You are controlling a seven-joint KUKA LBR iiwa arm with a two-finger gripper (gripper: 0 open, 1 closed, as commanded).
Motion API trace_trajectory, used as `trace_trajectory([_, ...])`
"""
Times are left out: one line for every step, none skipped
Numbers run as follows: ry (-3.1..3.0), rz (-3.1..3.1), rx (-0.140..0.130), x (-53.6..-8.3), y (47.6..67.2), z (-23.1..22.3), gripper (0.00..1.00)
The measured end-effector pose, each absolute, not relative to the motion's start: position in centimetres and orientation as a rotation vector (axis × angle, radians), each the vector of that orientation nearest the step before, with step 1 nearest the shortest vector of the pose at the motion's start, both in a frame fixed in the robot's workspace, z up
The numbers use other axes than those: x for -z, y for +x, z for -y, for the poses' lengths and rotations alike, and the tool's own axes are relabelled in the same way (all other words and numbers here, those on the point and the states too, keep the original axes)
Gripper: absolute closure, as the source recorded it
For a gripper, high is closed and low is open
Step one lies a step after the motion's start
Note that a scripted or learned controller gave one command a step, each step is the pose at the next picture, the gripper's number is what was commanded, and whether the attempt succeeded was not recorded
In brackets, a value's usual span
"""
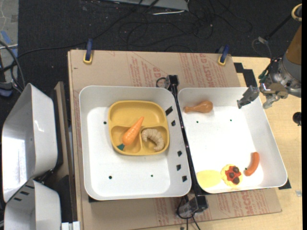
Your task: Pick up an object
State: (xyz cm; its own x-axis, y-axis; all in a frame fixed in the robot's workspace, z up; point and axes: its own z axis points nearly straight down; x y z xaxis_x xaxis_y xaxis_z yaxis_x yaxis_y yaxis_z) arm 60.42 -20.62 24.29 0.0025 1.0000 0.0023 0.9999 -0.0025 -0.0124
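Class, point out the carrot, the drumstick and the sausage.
carrot (133,131), camera view, middle of its orange body.
drumstick (201,107), camera view, its meaty end.
sausage (252,164), camera view, middle of its length.

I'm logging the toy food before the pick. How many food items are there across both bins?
5. In the left bin's yellow plate: a carrot and a shrimp. In the right bin: a drumstick at the top, a sausage and a small pizza near the bottom.

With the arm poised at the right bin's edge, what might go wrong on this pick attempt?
The end effector hangs by the right bin rim, so a straight descent might clip it. The sausage lies close to the bin's sloped wall, leaving little room. The drumstick is rounded and may roll away.
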Motion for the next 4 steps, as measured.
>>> trace_trajectory([-2.221, 2.223, 0.0, -25.1, 60.7, 20.5, 0.0])
trace_trajectory([-2.218, 2.218, -0.005, -18.7, 60.6, 20.0, 0.0])
trace_trajectory([-2.221, 2.217, -0.004, -14.1, 60.3, 20.7, 0.0])
trace_trajectory([-2.22, 2.218, -0.004, -8.9, 60.3, 20.6, 0.0])
